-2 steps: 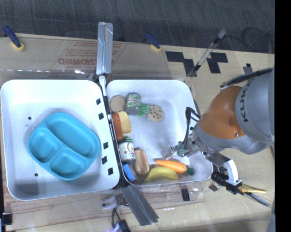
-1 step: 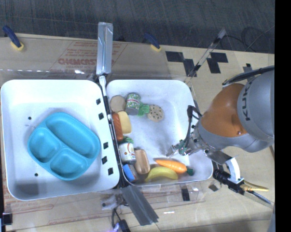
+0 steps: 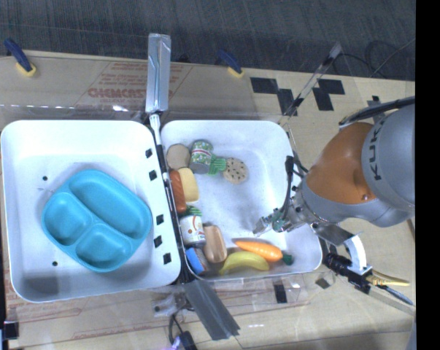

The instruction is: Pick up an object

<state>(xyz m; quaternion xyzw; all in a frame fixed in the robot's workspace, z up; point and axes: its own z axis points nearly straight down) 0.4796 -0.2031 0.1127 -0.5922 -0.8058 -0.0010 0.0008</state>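
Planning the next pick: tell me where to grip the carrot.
Grip the carrot across its thick orange middle, coming straight down. It lies flat, on its side, above the banana, with open floor on its far side. Close across its narrow width.

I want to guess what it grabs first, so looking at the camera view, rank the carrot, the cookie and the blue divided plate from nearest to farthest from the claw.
1. The carrot, just below and left of the claw, in the right bin.
2. The cookie, up and left, in the same bin.
3. The blue divided plate, far left in the other bin.
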